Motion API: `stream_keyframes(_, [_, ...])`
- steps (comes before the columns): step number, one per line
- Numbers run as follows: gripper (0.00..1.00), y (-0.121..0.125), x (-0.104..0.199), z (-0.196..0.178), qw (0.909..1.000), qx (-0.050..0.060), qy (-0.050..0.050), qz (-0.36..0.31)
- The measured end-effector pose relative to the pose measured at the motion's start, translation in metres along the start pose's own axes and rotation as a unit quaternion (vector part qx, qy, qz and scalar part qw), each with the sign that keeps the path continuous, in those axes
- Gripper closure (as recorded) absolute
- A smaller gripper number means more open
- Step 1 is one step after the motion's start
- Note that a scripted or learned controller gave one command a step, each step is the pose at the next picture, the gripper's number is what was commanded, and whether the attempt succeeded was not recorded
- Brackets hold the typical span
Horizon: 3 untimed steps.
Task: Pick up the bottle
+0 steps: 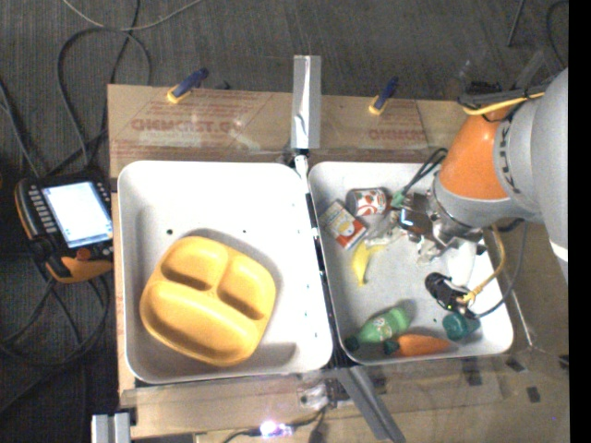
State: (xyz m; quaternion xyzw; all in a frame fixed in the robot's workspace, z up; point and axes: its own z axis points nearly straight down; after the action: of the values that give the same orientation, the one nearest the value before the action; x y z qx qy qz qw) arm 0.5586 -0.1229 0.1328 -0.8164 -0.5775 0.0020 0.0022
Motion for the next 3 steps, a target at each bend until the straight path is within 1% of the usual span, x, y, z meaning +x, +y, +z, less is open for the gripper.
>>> stream_keyframes(1, [0.0, -0.035, -0.017, 0.044, 0.9993, -0.008, 0.002, 0.036])
stream_keyframes(2, [0.0, 0.013, -0.02, -0.028, 0.9978, -0.002, -0.001, 0.067])
stream_keyframes(3, [0.0, -0.041, -0.029, 0.035, 0.9984, 0.0, 0.0, 0.056])
